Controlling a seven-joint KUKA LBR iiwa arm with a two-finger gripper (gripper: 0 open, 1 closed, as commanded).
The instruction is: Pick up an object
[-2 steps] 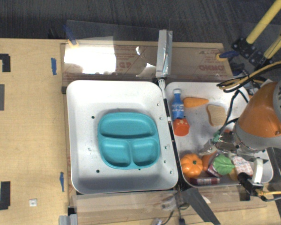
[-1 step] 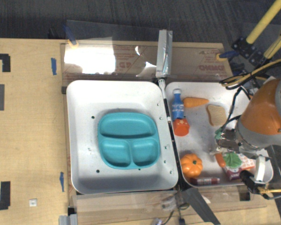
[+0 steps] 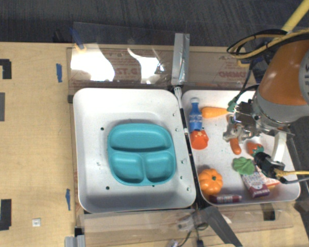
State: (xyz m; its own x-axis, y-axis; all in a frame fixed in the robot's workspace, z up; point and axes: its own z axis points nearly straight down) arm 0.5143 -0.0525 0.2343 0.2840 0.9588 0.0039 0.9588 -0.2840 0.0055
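Two white bins sit on the counter; the right bin point(image 3: 293, 192) holds toys, and the jaws point(image 3: 236, 133), their spread impossible to tell, hang over a small orange piece point(image 3: 236, 146) mid-bin, likely the target.

A single camera sits fixed above the worktop point(image 3: 26, 138), looking down at a slight slant. Both white bins fill the middle and right of the frame: the left bin point(image 3: 87, 112) near centre, the right bin point(image 3: 291, 192) toward the right edge, where the arm point(image 3: 286, 81) comes in. Dark floor runs along the top.
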